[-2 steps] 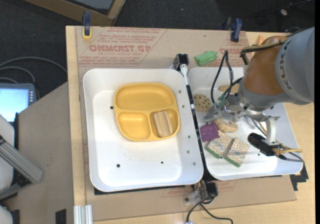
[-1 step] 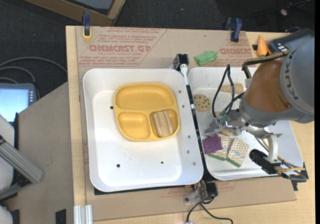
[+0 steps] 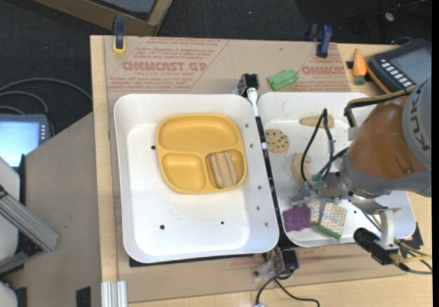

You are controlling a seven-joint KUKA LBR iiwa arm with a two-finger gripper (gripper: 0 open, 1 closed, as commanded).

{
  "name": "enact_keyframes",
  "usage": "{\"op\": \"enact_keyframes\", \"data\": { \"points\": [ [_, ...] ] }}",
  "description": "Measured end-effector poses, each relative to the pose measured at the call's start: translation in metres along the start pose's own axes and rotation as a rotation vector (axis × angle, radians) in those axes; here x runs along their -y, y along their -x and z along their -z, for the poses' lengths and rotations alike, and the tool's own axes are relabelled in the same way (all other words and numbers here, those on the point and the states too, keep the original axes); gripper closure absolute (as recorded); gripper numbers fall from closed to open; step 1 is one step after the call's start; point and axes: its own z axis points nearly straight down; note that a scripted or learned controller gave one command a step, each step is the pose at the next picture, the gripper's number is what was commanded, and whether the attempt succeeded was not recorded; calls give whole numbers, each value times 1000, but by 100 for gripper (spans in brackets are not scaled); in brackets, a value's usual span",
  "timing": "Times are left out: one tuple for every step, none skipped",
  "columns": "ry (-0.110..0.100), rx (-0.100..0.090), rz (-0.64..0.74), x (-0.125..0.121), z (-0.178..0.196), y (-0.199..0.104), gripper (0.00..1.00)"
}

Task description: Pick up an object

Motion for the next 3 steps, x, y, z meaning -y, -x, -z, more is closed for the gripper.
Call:
{"op": "enact_keyframes", "data": {
  "points": [
    [9, 2, 5, -34, 0, -9, 0],
    [12, 5, 5, -108, 2, 24, 0],
    [0, -2, 5, -72, 0, -14, 0]
  ]
}}
